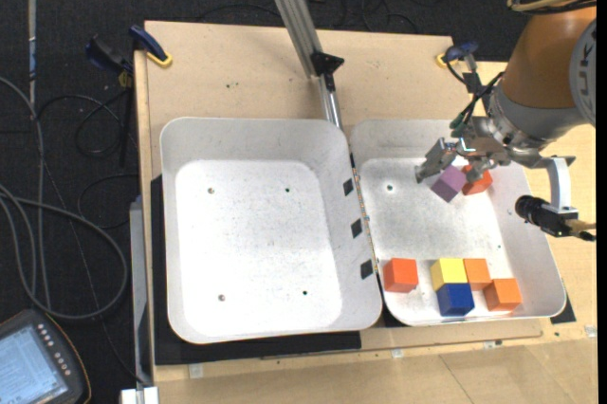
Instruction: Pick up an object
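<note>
Purple block [448,183] clamped between gripper [453,167] fingers, above right bin [417,317] back half, open floor around.

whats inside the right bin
In the right bin: an orange cube, a yellow, blue and two more orange cubes at the front. Under the pincer: a purple block and a half-hidden red one.

Both bins, the left bin [251,231] and the right bin [427,222], are white with fine dark speckles. The bench [237,70] is pale tan wood. In the right bin sit an orange cube [400,274], a yellow cube [449,271], a blue cube [455,299], two more orange cubes [502,294], and a purple block [448,182] beside a red-orange block [477,183]. The arm [550,61] is orange over grey.
</note>
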You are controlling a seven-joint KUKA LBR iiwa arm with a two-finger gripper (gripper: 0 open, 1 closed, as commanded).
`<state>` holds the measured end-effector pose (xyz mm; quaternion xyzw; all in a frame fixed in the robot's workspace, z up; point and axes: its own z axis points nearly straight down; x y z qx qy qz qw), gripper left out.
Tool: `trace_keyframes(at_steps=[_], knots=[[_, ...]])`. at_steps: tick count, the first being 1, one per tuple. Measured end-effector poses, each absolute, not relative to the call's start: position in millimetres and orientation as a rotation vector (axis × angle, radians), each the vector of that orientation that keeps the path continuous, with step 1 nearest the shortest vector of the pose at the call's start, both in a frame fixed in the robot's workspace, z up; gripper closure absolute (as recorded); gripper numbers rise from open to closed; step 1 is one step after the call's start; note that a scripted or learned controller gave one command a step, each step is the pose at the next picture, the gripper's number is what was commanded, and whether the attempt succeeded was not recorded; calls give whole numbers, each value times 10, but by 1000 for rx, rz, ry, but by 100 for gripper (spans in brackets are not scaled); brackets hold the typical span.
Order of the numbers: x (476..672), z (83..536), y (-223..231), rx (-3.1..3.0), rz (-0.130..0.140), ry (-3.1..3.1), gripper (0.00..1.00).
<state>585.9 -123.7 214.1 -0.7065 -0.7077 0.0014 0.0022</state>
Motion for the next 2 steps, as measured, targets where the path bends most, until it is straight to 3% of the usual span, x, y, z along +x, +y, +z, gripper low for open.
trace_keyframes(at_steps=[1, 2], knots=[[5868, 2164, -1240, -2221, 0, -2222, 0], [5848, 1726, -1199, -2219, 5, -2218, 0]])
